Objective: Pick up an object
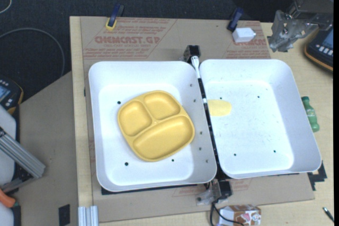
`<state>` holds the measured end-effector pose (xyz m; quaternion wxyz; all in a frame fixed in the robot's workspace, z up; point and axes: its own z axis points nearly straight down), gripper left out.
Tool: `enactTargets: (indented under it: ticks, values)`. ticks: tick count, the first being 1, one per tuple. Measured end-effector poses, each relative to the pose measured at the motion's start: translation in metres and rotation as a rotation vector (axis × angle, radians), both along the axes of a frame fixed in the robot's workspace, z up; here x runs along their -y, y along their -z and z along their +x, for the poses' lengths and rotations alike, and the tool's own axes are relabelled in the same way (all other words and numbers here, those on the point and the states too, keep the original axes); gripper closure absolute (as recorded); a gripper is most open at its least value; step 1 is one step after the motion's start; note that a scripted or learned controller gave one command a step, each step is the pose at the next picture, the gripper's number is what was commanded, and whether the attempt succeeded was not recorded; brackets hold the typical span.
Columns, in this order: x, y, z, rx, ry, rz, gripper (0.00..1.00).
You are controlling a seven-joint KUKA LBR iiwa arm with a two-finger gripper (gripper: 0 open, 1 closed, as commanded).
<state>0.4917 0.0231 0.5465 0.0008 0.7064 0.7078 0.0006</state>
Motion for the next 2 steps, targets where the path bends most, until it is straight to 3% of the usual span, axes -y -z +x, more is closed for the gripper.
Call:
enactTargets:
  ticks: [1, 2]
  values:
    - [-0.015, 0.127, -0.014, -0.017, 0.002, -0.001, 1.0]
    - [-0.035, 0.151, -0.013, -0.008, -0.001, 0.0, 1.0]
